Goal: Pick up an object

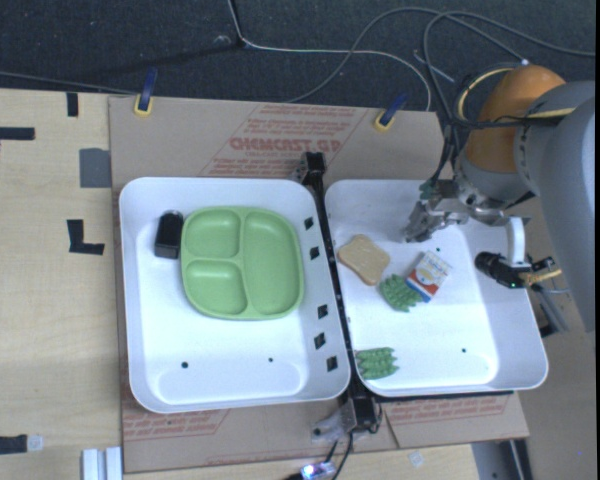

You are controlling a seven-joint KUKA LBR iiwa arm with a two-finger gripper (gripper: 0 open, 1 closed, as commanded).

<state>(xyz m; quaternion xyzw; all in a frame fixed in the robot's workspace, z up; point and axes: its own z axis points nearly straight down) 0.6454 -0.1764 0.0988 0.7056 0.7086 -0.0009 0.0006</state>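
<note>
**A:** Where's the hand sitting?

**B:** Over the right bin, near its 12 o'clock edge. Nothing is between its fingers that I can see, and from this slant I cannot tell whether they stand apart or together.

**A:** What's nearest for it to pick?

**B:** The slice of toy bread, at about 8 o'clock from the hand, lying flat on the bin floor. Just beside it, toward 4 o'clock, are a small leafy green piece and a little printed packet, touching or nearly so. A green pea-pod piece lies at the bin's 7 o'clock corner, well apart.

**A:** How would the bread handle?

**B:** I'd judge it light and stiff, likely plastic or foam, so not fragile. Being thin and flat, it could skid on the smooth white floor. I'd close across its narrower width, fingers coming straight down on the two long edges.

**A:** And the left bin?

**B:** A green divided plate with a small black object touching its 9 o'clock side. The plate is wide; only its rim offers a hold.
</note>
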